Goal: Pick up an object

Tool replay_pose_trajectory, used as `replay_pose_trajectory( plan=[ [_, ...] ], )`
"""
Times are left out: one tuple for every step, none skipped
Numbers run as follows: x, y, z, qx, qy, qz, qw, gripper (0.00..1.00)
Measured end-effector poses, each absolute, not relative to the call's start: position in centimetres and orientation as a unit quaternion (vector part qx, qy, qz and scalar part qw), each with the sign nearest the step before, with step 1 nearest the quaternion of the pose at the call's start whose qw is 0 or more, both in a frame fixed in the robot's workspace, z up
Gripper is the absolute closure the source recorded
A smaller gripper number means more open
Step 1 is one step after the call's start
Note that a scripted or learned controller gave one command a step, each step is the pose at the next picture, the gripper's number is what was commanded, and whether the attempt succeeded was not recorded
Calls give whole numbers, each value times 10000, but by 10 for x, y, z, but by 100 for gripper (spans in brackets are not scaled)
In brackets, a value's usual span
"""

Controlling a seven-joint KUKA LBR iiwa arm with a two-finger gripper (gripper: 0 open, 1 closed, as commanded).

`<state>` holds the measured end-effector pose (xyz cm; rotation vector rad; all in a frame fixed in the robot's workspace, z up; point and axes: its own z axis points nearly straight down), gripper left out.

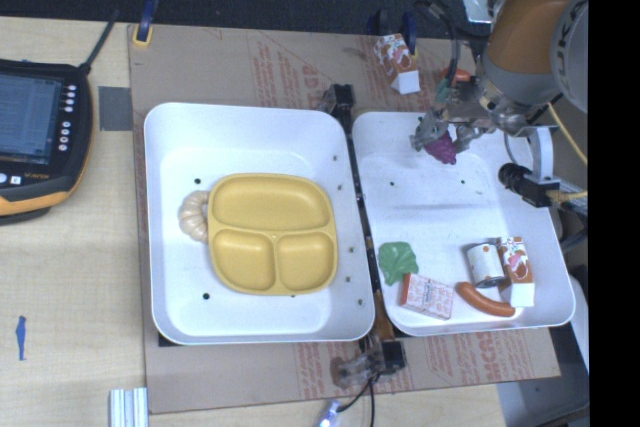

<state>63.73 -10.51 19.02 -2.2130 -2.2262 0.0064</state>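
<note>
Left bin (165,215) held a yellow divided tray (272,232), long axis left-right. In the right bin (460,205), a purple object (441,149) sat at the claw (437,137), apparently between its fingers, over the bin's far part. Its orientation was not discernible. The claw appeared clamped on the purple object.

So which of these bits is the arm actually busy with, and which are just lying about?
In the job:
- end effector, over the right bin
- purple object at its tip; a grip on it isn't clear

Lying about:
- green toy
- sausage
- red packet
- small can
- yellow divided plate in the left bin
- tablet controller on the bench
</note>
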Motion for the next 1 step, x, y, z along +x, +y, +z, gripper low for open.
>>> replay_pose_trajectory(
  plan=[
    [626,-49,192,-7048,-7094,23,15,100]
  ],
)
